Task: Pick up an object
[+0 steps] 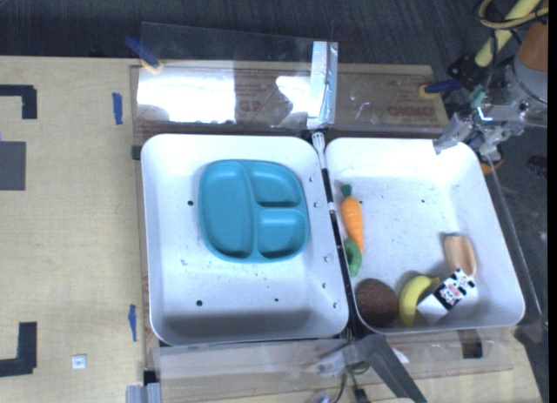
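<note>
Hovering gripper (pixel 470 129) — right bin's (pixel 418 197) corner

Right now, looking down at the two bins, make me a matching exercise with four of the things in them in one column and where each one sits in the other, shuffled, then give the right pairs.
Things:
1. blue divided plate
2. toy carrot
3. brown ball
4. hot dog bun

Places:
A. near the right bin's right wall
B. middle of the left bin
C. right bin's near left corner
D. along the right bin's left wall, by the divider

Pairs: 1-B, 2-D, 3-C, 4-A
</note>
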Robot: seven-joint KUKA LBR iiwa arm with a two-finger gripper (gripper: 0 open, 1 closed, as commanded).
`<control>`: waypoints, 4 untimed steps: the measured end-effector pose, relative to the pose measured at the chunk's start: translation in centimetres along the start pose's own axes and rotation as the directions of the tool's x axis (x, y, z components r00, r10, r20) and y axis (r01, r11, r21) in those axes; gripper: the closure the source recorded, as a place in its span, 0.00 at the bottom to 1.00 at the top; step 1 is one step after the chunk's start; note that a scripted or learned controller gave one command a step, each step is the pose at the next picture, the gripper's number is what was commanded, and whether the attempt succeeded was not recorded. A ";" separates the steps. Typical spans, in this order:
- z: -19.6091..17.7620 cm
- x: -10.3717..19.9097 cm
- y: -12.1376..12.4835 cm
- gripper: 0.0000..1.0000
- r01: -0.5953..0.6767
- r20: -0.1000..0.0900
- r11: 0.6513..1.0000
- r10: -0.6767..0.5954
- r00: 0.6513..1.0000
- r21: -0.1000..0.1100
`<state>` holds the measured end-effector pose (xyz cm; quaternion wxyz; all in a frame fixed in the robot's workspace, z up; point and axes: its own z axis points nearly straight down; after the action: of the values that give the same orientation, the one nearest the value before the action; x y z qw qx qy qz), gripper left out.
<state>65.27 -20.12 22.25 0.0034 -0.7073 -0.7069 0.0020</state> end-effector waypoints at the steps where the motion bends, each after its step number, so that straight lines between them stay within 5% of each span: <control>1: 7.8 9.1 0.6 0.00 0.040 -0.002 0.999 -0.040 0.999 0.006; 2: 13.7 10.6 -2.8 0.00 0.129 0.005 0.992 -0.129 0.992 -0.010; 3: 13.7 5.7 -10.5 0.00 0.113 0.005 0.994 -0.113 0.994 -0.007; 4: 13.7 6.7 -5.2 0.00 -0.031 0.004 0.999 0.031 1.000 -0.011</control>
<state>60.00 -13.39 8.60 -0.0021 -0.7181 -0.6959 -0.0003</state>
